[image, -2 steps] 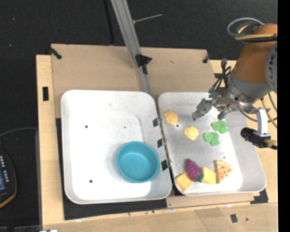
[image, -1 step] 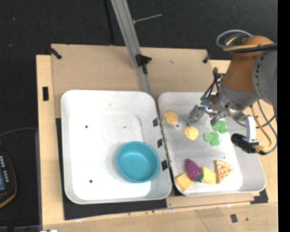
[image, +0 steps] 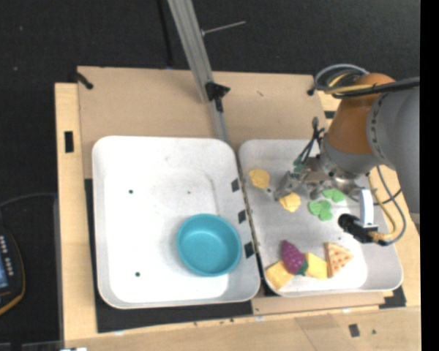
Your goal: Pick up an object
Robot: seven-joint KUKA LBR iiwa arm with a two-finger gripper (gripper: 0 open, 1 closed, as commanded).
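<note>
Claw (image: 293, 189) sat low in the right bin (image: 380, 280), fingers apart w/ nothing between them that I could see. A small yellow piece (image: 290, 202) lay just under/beside the fingertips; probably the target. Risk: green pieces (image: 323, 208) crowded close on the right, so closing could nudge the yellow one away or pinch an edge only & slip on lift. Another yellow bit (image: 260, 178) lay to the claw's left, near the bin wall.
</note>
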